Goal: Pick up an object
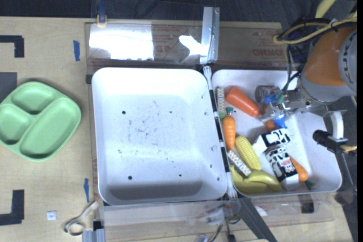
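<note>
Grey arm (pixel 334 65) with its orange band reaches in from the right and bends down over the right bin (pixel 332 178). Its hand (pixel 278 100) sits low over the upper middle of that bin, among blue and grey parts near a small grey cylinder (pixel 264 92). Whether the hand is wide or narrow cannot be told, as the wrist and fittings cover it, and nothing can be seen between its tips.

Things to pick all lie in the right bin. An orange carrot-like piece (pixel 242 101) lies at a slant near the top left, just beside the hand. A second carrot (pixel 228 130) with a green top lies along the bin's left wall. Below it a yellow corn cob (pixel 247 152) slants down toward a yellow banana (pixel 256 181) at the bin's lower edge; the two look to be touching. A black and white box (pixel 275 137) sits near the middle, with another dark and white packet (pixel 282 164) just below it, and a small orange piece (pixel 300 169) beside that.

The left bin (pixel 153 133) is white with faint marks. A green divided plate (pixel 37 120) rests on the desk (pixel 45 190), well apart to the left.
</note>
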Controlling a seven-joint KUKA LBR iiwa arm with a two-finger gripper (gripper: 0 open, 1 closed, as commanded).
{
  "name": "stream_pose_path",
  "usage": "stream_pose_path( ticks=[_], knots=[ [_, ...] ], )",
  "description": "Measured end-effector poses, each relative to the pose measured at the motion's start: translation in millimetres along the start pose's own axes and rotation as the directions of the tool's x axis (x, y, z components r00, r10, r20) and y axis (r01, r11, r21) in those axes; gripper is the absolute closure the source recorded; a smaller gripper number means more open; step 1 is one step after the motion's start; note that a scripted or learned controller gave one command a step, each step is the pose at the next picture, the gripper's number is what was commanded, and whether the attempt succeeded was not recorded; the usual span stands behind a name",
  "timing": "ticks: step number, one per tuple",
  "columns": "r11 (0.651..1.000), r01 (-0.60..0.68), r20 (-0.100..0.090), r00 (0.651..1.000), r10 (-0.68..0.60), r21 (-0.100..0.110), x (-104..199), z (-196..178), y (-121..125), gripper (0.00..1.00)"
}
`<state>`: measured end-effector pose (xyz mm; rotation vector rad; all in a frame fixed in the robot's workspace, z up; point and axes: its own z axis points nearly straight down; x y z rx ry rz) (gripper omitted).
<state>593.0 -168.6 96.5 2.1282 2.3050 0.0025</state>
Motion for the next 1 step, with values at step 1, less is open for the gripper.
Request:
stream_pose_path(
  ticks=[1],
  knots=[
    [1.0,0.024,-0.002,1.0,-0.024,0.006,34.4,-135.6,7.5,1.0]
  ],
)
